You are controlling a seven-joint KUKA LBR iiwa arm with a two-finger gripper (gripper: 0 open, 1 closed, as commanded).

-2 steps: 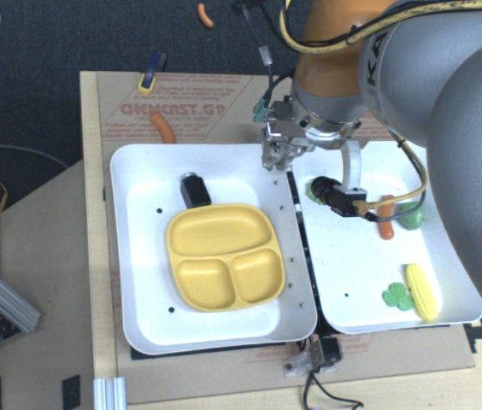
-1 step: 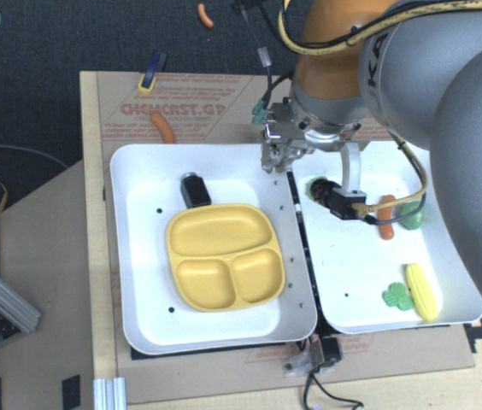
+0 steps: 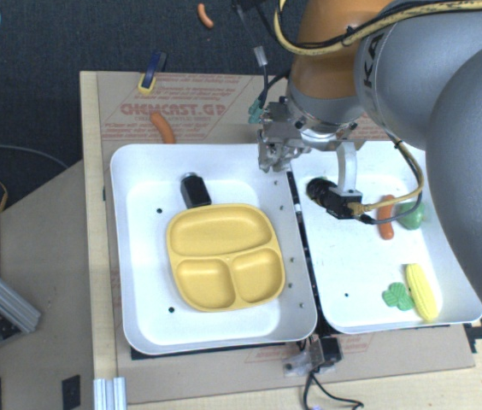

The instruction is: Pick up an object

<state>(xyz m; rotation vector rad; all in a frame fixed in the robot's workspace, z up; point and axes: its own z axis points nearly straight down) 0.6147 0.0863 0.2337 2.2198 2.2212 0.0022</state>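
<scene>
My gripper (image 3: pixel 275 159) hangs over the back right corner of the left bin (image 3: pixel 130 229), close to the wall between the two bins. In that bin lies a yellow divided plate (image 3: pixel 224 254), with a small black object (image 3: pixel 194 190) just behind it and left of the gripper. The right bin (image 3: pixel 352 280) holds an orange carrot-like piece (image 3: pixel 385 224), a green item (image 3: pixel 413 219), a yellow corn cob (image 3: pixel 422 291) and a small green piece (image 3: pixel 397 296). Nothing shows in the gripper.
The big grey arm covers the right bin's far right side. On the cardboard behind the bins lie an orange piece (image 3: pixel 163 127) and a blue and yellow tool (image 3: pixel 149 73). Another small orange piece (image 3: pixel 205 15) lies on the dark floor.
</scene>
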